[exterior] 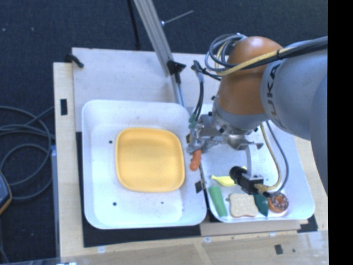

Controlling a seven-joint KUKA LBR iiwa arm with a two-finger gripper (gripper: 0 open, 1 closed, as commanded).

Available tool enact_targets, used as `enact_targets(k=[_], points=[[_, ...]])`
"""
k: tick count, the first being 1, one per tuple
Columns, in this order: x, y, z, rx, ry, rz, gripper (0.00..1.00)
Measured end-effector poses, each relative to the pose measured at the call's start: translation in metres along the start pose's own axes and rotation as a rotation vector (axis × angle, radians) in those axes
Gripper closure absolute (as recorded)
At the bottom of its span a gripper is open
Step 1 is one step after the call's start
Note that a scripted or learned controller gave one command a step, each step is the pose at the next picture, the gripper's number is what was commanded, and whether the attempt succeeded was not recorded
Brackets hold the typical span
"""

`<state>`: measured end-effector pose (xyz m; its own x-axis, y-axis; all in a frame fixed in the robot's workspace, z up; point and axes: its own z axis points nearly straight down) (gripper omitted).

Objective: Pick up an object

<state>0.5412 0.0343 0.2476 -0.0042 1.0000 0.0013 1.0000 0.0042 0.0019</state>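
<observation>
Near the middle of the frame, the gripper (194,146) hangs over the wall between the two white bins, and a small orange carrot-like object (194,160) sits just under it. Whether the fingers pinch it or are spread, I cannot tell; the wrist hides them. The left bin (99,120) carries a yellow plate (149,159). The right bin (300,189), at the lower right, keeps a green piece (217,200), a toast slice (241,205) and a yellow piece (222,179), probably the remaining choices for picking.

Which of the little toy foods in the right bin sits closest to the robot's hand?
The small orange carrot-like piece, lying right under the gripper at the bin's left wall. The green stick, toast slice and yellow piece lie further down.
</observation>
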Motion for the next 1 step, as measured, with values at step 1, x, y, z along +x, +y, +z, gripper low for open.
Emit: enact_targets(k=[1], points=[[0.0450,-0.0166,-0.0069,0.000,0.000,0.001,1.00]])
